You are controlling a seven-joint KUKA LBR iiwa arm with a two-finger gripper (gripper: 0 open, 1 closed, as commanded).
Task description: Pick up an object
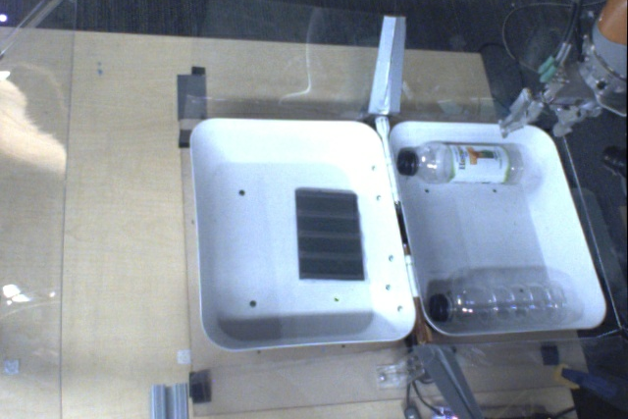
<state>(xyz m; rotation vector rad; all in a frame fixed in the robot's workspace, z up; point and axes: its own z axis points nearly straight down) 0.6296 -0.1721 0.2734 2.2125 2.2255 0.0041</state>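
My gripper point(538, 120) hangs over the far rim of the right bin point(579, 240), open with nothing between its fingers. Just below and left of it, a clear bottle point(461, 163) with a black cap and an orange-marked label lies on its side along the bin's far wall. A second clear bottle point(500, 302), ribbed and black-capped, lies along the near wall of the same bin. In the middle of the left bin point(226, 211) a flat dark ribbed block point(330, 233) lies on the floor.
A metal post point(389, 64) rises at the far junction of the two bins. Cables and a clear loop point(535, 39) trail beside the arm's wrist at upper right. A transparent panel point(39, 25) stands at the bench's left.
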